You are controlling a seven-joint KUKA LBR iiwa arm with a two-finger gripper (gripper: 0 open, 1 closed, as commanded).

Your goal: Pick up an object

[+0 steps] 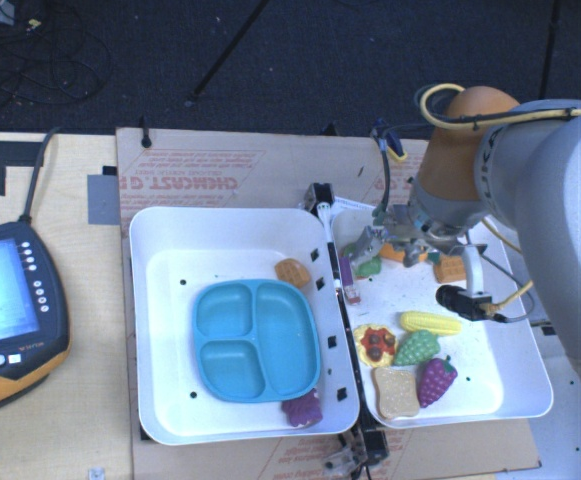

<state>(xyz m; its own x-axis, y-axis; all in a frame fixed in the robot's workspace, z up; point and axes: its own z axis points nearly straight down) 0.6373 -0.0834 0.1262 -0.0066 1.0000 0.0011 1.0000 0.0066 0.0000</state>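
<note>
The gripper (395, 243) is hanging over the upper part of the right bin (515, 393), and whether it is released, clenched or grasping anything cannot be told, since the wrist is covering much of it. Just under it, a small green toy (369, 265) and an orange piece (450, 267) are lying half hidden by the arm's dark fittings, so their shapes are hard to make out. Lower in the same bin, a yellow corn cob (429, 322) is resting above a green toy vegetable (416, 348), with a pizza slice (375, 342) to the left, purple grapes (435, 380) to the lower right and a slice of bread (397, 393) near the bottom rim. In the left bin (160, 268), a blue divided plate (255, 338) is sitting in the middle, a brown bread roll (293, 271) is touching its upper right corner, and a purple item (303, 408) is lying at its lower right, too blurred to identify. The cardboard sheet (230, 163) under the bins is carrying reddish printed lettering, seen upside down and too faint to read with confidence. At the left edge of the frame, a handheld control pad (10, 313) with a glowing blue screen is being cut off by the border.
</note>
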